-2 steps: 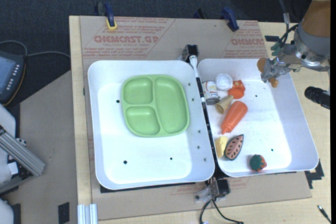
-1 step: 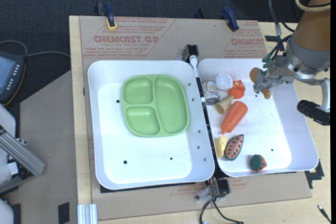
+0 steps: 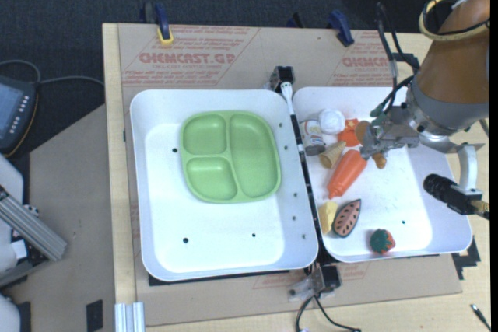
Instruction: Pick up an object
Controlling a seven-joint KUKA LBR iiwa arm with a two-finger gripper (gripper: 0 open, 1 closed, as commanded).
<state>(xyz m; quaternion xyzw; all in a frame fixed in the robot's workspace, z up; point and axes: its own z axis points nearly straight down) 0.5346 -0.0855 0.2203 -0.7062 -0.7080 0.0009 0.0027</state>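
the gripper (image 3: 379,138) is low over the right bin (image 3: 436,233), at the upper middle of it; whether it is spread or pinching anything i cannot tell, since the wrist covers it. just below and to its left lies an orange carrot (image 3: 345,172), tilted, its upper end close under the gripper. touching that end, a small tan cone (image 3: 332,154) points left. a white ball (image 3: 331,120) sits a little further up and left, by a small grey-and-white piece (image 3: 313,138). nearer the front rim, well below the gripper, are a dark oval toy (image 3: 347,217) and a red and green strawberry (image 3: 381,241). far left, in the left bin (image 3: 159,245), rests a green divided plate (image 3: 231,156). both bins stand on the counter (image 3: 124,74).
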